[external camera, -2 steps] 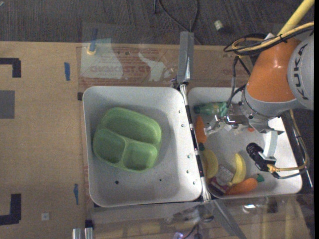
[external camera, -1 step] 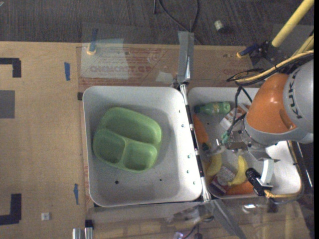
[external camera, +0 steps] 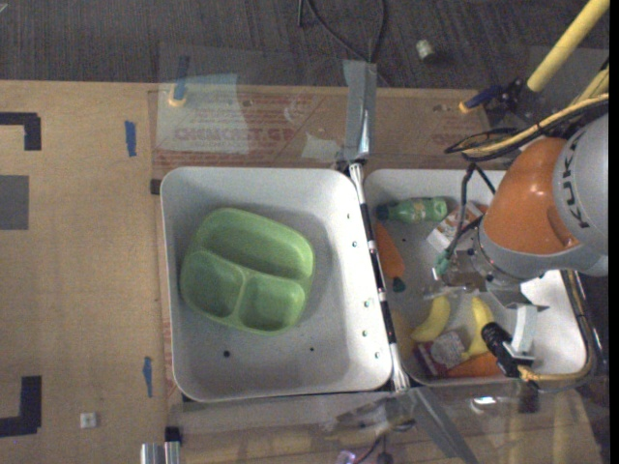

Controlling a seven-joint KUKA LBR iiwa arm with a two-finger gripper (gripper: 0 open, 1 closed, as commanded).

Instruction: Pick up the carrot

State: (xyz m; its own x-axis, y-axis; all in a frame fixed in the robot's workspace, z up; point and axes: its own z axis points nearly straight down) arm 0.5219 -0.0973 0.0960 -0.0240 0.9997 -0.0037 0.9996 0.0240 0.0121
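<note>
A brown cardboard-coloured table [external camera: 77, 288] fills most of the frame, marked with black tape corners at the left edge and short blue tape strips, while dark grey carpet with a looped black cable is seen along the top. Two shallow white bins are counted side by side: the left bin [external camera: 193, 356] at the centre and the right bin [external camera: 566, 332] at the right of the frame. One grey arm [external camera: 551, 211] with an orange band reaches in from the right and hangs over the right bin. One green divided plate [external camera: 247, 269], with three compartments, lies in the left bin. In the right bin one green bottle [external camera: 414, 209] lies along the upper wall, and two yellow bananas [external camera: 432, 319] are seen near the lower middle. One carrot [external camera: 390, 249], orange, long and tapered, lies against the left wall of the right bin, just below the bottle, pointing down the frame. Another orange item [external camera: 472, 366] lies at the lower edge of that bin; what it is cannot be told. The pincer [external camera: 455, 274] is seen to the right of the carrot, apart from it; whether it is released or clenched cannot be told.
</note>
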